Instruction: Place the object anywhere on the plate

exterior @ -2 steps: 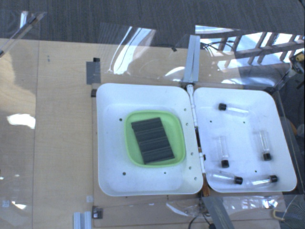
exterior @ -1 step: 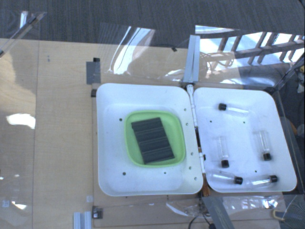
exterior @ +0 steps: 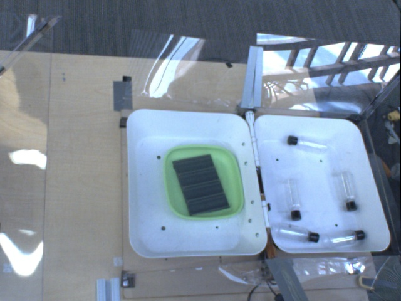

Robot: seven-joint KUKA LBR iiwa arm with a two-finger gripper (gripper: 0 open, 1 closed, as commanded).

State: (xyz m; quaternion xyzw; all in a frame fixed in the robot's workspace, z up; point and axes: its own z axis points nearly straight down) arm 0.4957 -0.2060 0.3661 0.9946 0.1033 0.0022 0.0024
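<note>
Claw: state cannot be told. Item 1: green plate (exterior: 170,184), square with rounded corners, seated mid-floor in the left white bin (exterior: 144,162). Item 2: dark grey ribbed block (exterior: 200,184), lying flat on the plate, slightly askew, inside its rim. Item 3: right white bin (exterior: 326,168), touching the left bin, holding five clear tubes (exterior: 307,144) with black caps, scattered apart. Both bins rest on a pale wooden bench (exterior: 62,187).
</note>
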